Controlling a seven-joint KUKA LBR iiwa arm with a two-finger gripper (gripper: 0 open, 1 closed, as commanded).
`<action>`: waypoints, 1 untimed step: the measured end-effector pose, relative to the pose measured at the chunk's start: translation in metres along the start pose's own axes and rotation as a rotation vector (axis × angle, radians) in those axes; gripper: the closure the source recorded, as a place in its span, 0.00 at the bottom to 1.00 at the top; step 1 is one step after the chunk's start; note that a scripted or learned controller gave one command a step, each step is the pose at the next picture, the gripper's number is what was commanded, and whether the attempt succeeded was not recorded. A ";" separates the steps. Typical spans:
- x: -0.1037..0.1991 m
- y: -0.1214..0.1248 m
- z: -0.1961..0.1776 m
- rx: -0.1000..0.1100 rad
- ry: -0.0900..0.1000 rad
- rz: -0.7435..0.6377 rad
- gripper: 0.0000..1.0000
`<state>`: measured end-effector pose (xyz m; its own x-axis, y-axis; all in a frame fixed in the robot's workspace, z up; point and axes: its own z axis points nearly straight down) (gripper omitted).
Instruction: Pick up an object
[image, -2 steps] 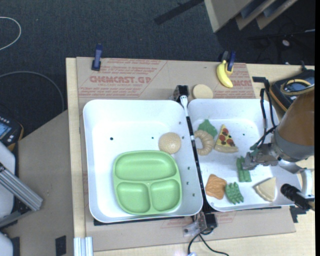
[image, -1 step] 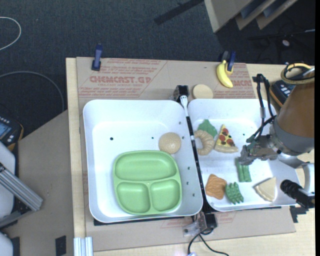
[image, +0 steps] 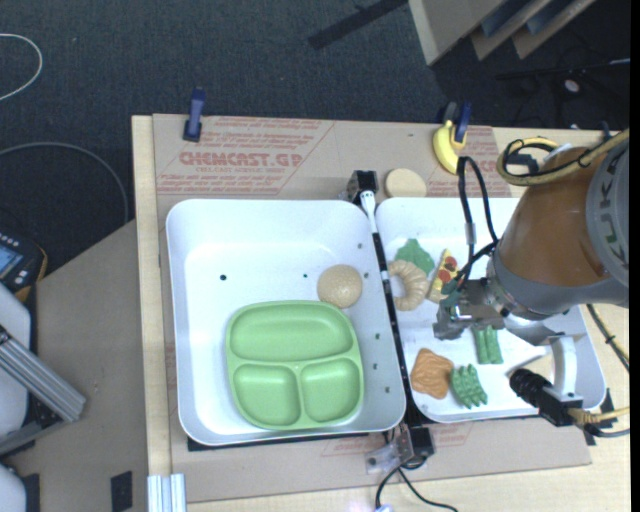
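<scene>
My gripper (image: 455, 318) hangs low over the middle of the right bin (image: 590, 375), the grey arm with its orange band (image: 545, 225) covering much of that bin. Around it lie several toy foods. A tan ring-shaped piece (image: 408, 283) and a green leaf (image: 415, 254) lie to its left. A yellow and red piece (image: 443, 276) sits just above it. A green stick (image: 488, 346) lies right beside it, below and to the right. An orange chunk (image: 432, 371) and a spiky green piece (image: 467, 386) rest nearer the front edge.
The left bin (image: 200, 240) holds a green divided plate (image: 294, 362) and a tan round ball (image: 340, 285). On the bench behind the bins are a tan disc (image: 405, 183), a yellow item (image: 446, 148) and a blue clamp (image: 193, 114). Black cables (image: 468, 205) trail from the arm.
</scene>
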<state>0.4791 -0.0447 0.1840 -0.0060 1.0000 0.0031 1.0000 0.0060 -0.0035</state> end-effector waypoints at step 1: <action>0.069 0.000 0.000 -0.003 0.000 -0.002 1.00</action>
<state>0.4790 0.0241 0.1844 -0.0079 1.0000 0.0027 1.0000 0.0079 -0.0009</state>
